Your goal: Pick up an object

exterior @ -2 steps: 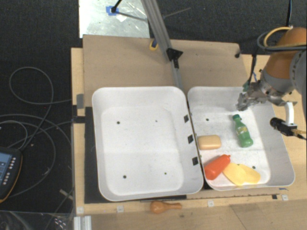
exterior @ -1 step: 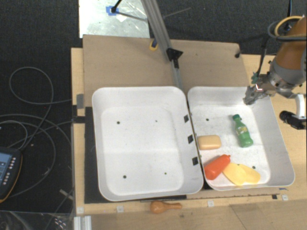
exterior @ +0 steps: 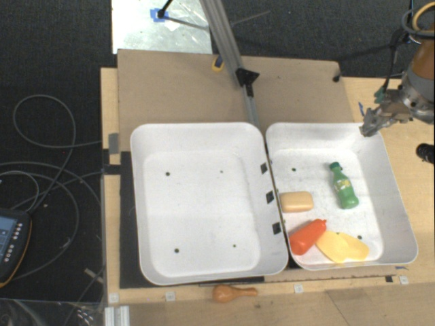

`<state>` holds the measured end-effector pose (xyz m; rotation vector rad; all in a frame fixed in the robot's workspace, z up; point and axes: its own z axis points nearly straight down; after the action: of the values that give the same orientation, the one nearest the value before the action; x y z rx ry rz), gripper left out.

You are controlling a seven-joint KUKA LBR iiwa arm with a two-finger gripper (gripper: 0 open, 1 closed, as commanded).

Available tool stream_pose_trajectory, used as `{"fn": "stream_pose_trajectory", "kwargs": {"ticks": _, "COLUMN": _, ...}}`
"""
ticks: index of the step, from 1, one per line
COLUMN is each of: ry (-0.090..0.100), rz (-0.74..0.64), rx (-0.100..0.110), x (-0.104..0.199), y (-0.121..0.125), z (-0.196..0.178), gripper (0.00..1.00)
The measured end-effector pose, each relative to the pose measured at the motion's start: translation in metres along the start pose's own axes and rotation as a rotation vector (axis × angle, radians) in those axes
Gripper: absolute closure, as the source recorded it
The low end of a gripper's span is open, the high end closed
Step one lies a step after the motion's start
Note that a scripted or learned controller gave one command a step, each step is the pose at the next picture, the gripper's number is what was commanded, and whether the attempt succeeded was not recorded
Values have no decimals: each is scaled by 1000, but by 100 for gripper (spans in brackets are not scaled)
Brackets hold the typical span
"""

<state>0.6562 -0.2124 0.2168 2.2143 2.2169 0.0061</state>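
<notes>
Bench: dark floor around, two white bins | left bin point(exterior: 197, 202) bare | right bin point(exterior: 391, 202) holds tan block point(exterior: 297, 202), red piece point(exterior: 307, 236), yellow piece point(exterior: 343, 247), green bottle point(exterior: 344, 186) | gripper point(exterior: 372, 123) over far right rim, finger state cannot tell | advice: centre above bottle, descend straight, clear of neighbours.

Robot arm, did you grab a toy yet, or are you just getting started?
Just starting. Nothing looks picked up: the green bottle, tan block, red piece and yellow piece all lie in the right bin. The tool hovers at that bin's far corner, nothing in it. Left to do: reach down, grip one, lift.
</notes>
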Motion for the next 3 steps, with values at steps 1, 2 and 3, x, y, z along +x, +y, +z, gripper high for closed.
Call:
{"fn": "stream_pose_trajectory", "kwargs": {"ticks": 1, "ry": 1, "rz": -3, "rx": 1, "x": 0, "y": 2, "z": -38, "gripper": 100}}
{"fn": "stream_pose_trajectory", "kwargs": {"ticks": 2, "ry": 5, "rz": -10, "rx": 5, "x": 58, "y": -1, "z": -41, "gripper": 100}}
{"fn": "stream_pose_trajectory", "kwargs": {"ticks": 3, "ry": 5, "rz": -10, "rx": 7, "x": 112, "y": -7, "z": -47, "gripper": 100}}
